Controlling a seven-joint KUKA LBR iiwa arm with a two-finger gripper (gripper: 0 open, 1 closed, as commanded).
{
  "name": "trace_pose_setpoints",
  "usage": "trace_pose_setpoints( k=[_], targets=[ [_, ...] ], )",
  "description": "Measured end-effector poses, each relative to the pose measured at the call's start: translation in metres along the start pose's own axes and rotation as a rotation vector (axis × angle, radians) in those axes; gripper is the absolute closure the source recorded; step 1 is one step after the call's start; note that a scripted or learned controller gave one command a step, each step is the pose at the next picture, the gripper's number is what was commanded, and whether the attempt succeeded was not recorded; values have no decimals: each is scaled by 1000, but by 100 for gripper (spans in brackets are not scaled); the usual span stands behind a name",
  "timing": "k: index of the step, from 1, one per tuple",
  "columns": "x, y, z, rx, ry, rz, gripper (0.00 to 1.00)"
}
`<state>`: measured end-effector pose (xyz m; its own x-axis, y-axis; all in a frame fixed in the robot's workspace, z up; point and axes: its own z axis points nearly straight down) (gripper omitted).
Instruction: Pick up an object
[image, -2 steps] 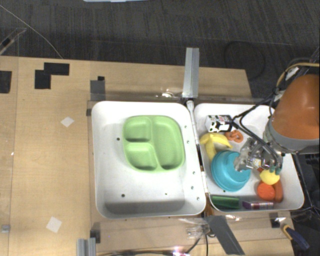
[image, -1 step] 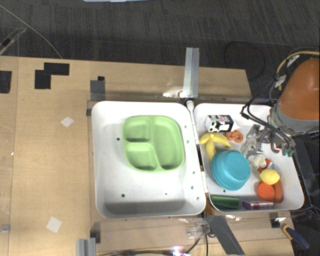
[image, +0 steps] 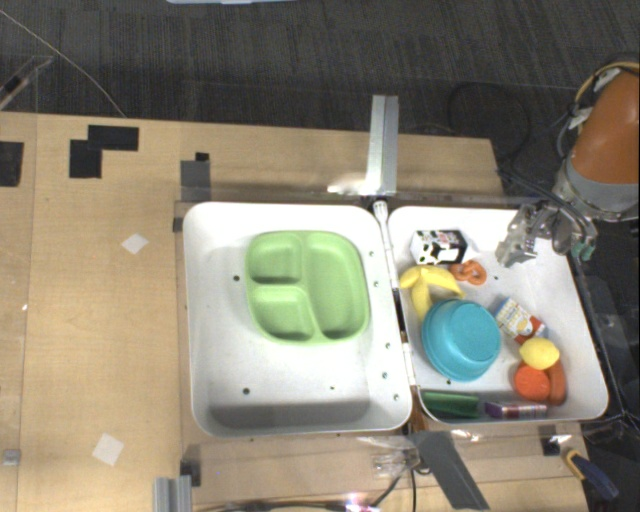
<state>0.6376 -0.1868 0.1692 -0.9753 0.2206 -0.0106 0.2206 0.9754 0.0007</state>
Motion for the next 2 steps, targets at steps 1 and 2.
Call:
trace_pose_setpoints(
  k=[1, 2],
  targets=[
    [-30, -11, 9, 0, -2, 61, 100],
    [-6, 52, -46, -3, -5, 134, 100]
  ],
)
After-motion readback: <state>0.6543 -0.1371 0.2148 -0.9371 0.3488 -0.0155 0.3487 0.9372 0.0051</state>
